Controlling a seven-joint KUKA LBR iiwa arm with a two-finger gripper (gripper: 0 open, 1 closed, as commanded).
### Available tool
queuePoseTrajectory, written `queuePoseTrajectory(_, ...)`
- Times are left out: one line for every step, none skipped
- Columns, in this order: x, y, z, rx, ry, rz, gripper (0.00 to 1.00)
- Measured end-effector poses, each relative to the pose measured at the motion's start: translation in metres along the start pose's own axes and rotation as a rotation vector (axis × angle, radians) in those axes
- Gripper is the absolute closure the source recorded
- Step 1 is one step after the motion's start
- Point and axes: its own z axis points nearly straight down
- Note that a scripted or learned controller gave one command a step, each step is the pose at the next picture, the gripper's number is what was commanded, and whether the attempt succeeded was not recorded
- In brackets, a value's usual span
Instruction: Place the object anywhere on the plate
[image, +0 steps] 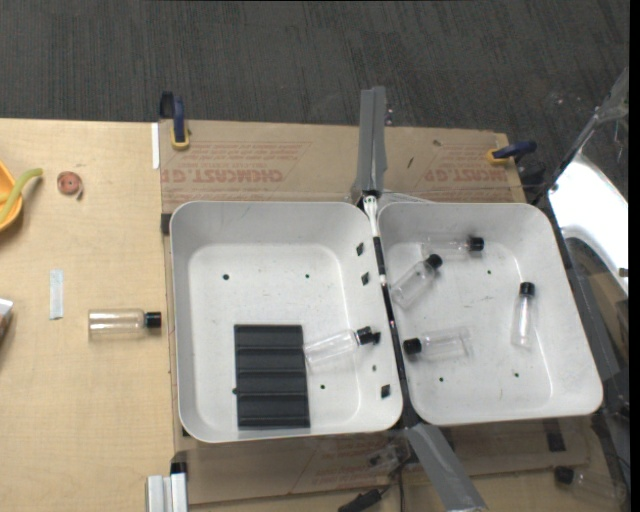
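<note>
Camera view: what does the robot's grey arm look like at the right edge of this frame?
The grey robot arm appears as a smooth, rounded, pale grey-white shell with darker grey structure below it. It is blurred, so any markings or cables are too unclear to tell.

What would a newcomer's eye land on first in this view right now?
The dark ribbed plate stands out most, lying flat near the front of the left bin, with one clear black-capped vial just to its right. Next come four more vials scattered in the right bin, and a lone vial on the bare bench left of the bins.
</note>
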Motion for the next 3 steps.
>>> queuePoseTrajectory(0.067, -0.009, 0.0, -0.002, 0.0, 0.153, 0.0)
queuePoseTrajectory(0.002, 0.004, 0.0, -0.002, 0.0, 0.114, 0.0)
queuePoseTrajectory(0.078, -0.014, 0.0, 0.0, 0.0, 0.225, 0.0)
